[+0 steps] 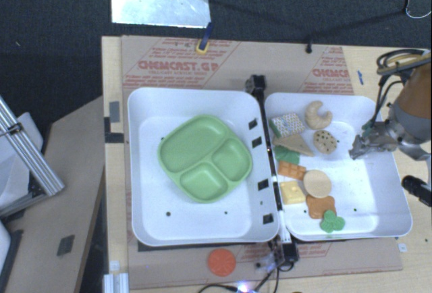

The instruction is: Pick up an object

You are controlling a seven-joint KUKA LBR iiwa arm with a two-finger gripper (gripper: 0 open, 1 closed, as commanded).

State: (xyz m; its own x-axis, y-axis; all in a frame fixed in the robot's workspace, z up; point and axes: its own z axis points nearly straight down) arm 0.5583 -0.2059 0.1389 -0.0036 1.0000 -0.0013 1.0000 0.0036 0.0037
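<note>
**Ana:** Nearest the lens sat a red disc (221, 261), on the cardboard just outside the left bin's front rim. What came biggest?

**Ben:** Bench (115, 170) first, then the cardboard sheet (236, 59) under both bins. The left bin (145, 217) held a green divided plate (204, 158), lying flat near its middle. The right bin (388, 217) held all the small toy foods, bunched along its left side.

**Ana:** And the arm?

**Ben:** The arm (413, 106) came in from the right, over the right bin's right edge. Its gripper (358, 150) was low inside that bin, pointing left and down, over bare white floor.

**Ana:** The fingers: spread, or clamped on something?

**Ben:** I couldn't tell; the tip was a small dark blur. Nothing showed between them, and the closest item, a speckled cookie (325, 141), lay just to the left, apart from the tip.

**Ana:** The rest, by size?

**Ben:** A tan round (317, 183), a croissant (316, 114) at the back, a patterned square (288, 124), a pale wedge (294, 144), an orange waffle (291, 169), a yellow block (292, 192), a brown piece (320, 205), and a green leaf (331, 222) at the front.
</note>
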